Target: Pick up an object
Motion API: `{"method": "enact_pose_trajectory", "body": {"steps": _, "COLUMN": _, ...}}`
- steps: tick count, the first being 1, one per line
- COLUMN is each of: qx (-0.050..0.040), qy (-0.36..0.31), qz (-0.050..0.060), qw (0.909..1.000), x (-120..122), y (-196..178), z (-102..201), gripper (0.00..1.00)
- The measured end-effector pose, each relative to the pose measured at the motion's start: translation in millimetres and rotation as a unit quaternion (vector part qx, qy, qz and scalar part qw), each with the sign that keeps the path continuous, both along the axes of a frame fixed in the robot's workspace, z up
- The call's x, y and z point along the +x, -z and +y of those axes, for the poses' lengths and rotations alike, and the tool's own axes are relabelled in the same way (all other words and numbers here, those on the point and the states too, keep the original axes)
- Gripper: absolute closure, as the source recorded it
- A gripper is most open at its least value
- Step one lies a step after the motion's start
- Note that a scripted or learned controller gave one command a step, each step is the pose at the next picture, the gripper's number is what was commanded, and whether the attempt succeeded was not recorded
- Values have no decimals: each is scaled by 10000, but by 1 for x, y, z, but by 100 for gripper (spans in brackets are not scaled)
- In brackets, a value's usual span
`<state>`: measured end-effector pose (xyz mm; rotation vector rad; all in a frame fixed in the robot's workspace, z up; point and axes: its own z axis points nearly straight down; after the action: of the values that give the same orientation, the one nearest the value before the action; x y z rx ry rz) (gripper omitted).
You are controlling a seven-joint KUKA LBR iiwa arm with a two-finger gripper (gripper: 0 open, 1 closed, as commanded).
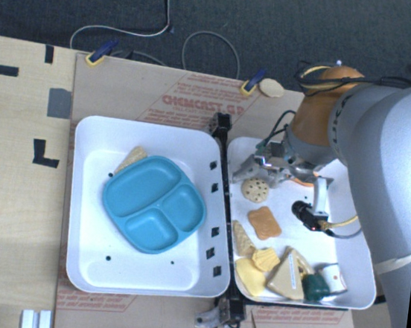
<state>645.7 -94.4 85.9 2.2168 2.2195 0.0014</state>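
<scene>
We see a blue tray (155, 203) in the left bin (83, 181); the right bin (356, 247) holds a cookie (255, 189) under the gripper (271, 168), whose grip we cannot tell.

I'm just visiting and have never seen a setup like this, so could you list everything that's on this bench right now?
Left bin: one, white, left half of bench.
Divided plate: one, blue, middle of left bin.
Tan piece: one, peeking from under the plate's upper left edge.
Right bin: one, white, right of the left bin.
Round cookie: one, beige, speckled, upper left of right bin.
Square cracker: one, orange-brown, just below the cookie.
Food-shaped toys: several, yellow and tan, piled along right bin's lower edge.
Green item: one, lower right of that pile.
Clamps: two, yellow and blue, bench's top edge.
Arm: one, grey with orange band.
Gripper: one, just above the cookie.
</scene>
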Motion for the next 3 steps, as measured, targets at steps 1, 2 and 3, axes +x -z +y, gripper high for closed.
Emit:
{"method": "enact_pose_trajectory", "body": {"steps": 1, "qx": 13, "qy": -4, "qz": 13, "qw": 10000, "x": 14, "y": 0, "z": 0, "gripper": 0}}
{"method": "enact_pose_trajectory", "body": {"steps": 2, "qx": 2, "qy": 1, "qz": 1, "qw": 10000, "x": -7, "y": 0, "z": -1, "gripper": 0}}
{"method": "enact_pose_trajectory", "body": {"steps": 3, "qx": 6, "qy": -11, "qz": 27, "qw": 10000, "x": 23, "y": 1, "z": -5, "gripper": 0}}
